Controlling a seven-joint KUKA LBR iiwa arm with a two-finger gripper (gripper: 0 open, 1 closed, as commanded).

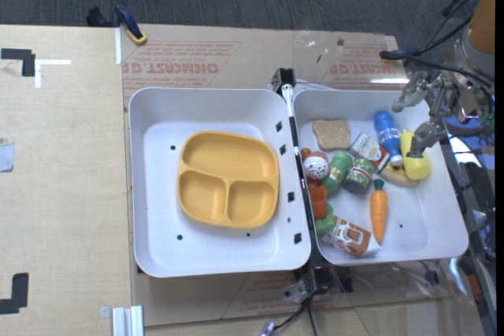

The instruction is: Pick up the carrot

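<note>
Camera view: my gripper (pixel 421 116) hangs at the right bin's (pixel 441 236) far right edge, fingers spread and holding nothing, above the yellow toy (pixel 415 156); the carrot (pixel 379 215) lies nearer the bin's front, leafy end up, well apart, with bare floor beside it.

You have two white bins: the left bin (pixel 150 248) holds one yellow divided plate (pixel 228 179). In the right bin (pixel 425 236) you can count one carrot (pixel 379 214), one bread slice (pixel 331 134), one blue bottle (pixel 386 131), one banana (pixel 405 176) and two green cans (pixel 347 171).
</note>
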